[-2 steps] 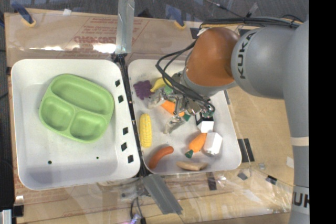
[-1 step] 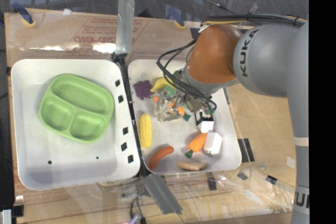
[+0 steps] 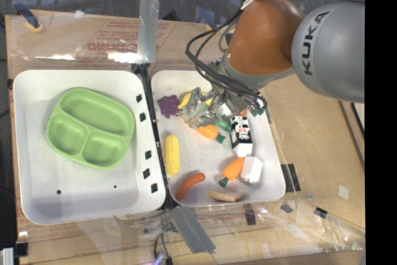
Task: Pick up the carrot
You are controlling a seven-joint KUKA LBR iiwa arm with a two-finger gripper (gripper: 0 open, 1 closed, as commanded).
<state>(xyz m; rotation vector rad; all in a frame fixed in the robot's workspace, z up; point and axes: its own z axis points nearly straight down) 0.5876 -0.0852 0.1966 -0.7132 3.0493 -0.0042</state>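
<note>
Carrot (image 3: 232, 169) lies in right bin (image 3: 273, 158) beside corn (image 3: 172, 154); green plate (image 3: 91, 127) fills left bin (image 3: 25, 152); claw (image 3: 208, 110) state unclear.

Gripper (image 3: 208, 107) low over right bin's (image 3: 271, 161) far half, among purple grapes (image 3: 167, 105) and small orange piece (image 3: 208, 131). Carrot (image 3: 232, 169) lies near bin's near-right corner, beside white block (image 3: 251, 170). Green divided plate (image 3: 91, 127) in left bin (image 3: 31, 189).

Cardboard-covered bench (image 3: 310, 133) under two white bins (image 3: 25, 152), side by side
</note>
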